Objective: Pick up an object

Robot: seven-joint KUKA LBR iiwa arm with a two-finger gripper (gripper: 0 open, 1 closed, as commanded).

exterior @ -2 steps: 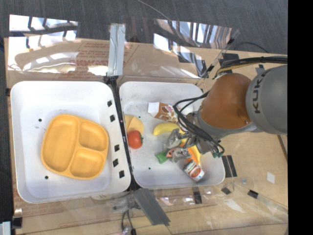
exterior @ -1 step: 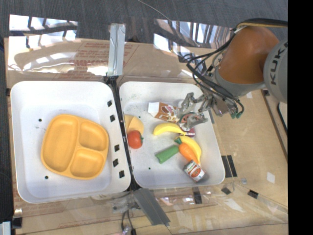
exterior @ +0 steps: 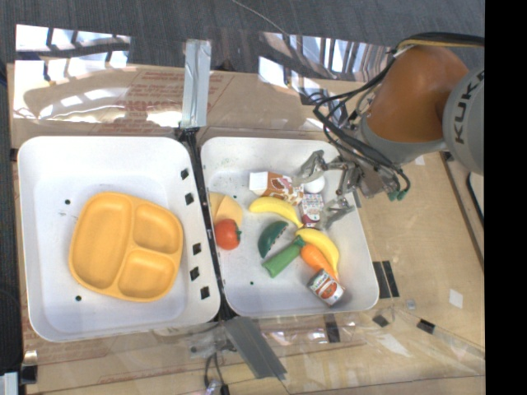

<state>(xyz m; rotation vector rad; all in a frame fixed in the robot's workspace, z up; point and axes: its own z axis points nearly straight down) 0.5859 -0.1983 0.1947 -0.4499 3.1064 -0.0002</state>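
Toy food (exterior: 290, 230) in right white bin (exterior: 247, 290), cardboard-covered bench (exterior: 428, 245).

The grey arm (exterior: 461, 97) reaches in from the right, its orange band (exterior: 412, 97) bulking large above the wrist near the right bin's far right corner. Black cables loop around the wrist. The gripper (exterior: 323, 189) hangs over the right bin's right side, its metal jaws spread apart with nothing between them.
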